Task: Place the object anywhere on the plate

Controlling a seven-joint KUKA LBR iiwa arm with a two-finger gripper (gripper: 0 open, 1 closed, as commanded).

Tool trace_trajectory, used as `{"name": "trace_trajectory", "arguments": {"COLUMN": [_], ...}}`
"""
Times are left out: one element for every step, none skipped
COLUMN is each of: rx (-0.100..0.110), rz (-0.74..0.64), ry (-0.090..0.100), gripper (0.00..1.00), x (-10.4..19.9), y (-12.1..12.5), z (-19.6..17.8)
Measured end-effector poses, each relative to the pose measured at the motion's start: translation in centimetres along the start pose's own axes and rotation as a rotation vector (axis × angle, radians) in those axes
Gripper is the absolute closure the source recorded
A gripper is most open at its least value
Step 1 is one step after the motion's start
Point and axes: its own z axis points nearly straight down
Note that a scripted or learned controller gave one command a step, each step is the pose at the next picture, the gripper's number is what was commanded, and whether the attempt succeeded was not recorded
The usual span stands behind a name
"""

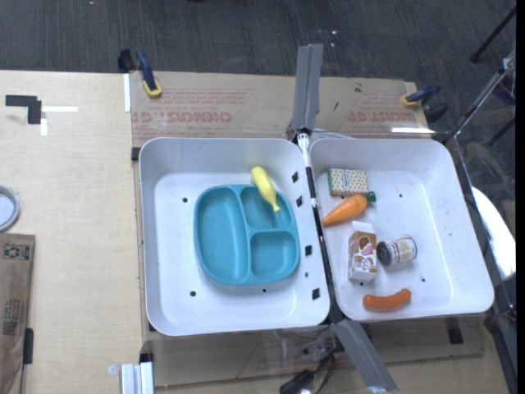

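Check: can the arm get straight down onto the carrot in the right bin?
Probably yes. The carrot lies uncovered in the right bin, with a small gap to the green box above it and nothing on top.

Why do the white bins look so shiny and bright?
In the camera view, overhead light glares off the two shallow white plastic bins, washing out their floors; the divided blue plastic plate and yellow toy banana cast only faint, soft shadows; the picture looks slightly grainy.
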Motion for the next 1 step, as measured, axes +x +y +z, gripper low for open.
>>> {"name": "trace_trajectory", "arguments": {"rx": [0.001], "rz": [-0.068], "ry": [0.004], "gripper": [1.0], "x": [1.44], "y": [-0.75], "z": [11.78]}}
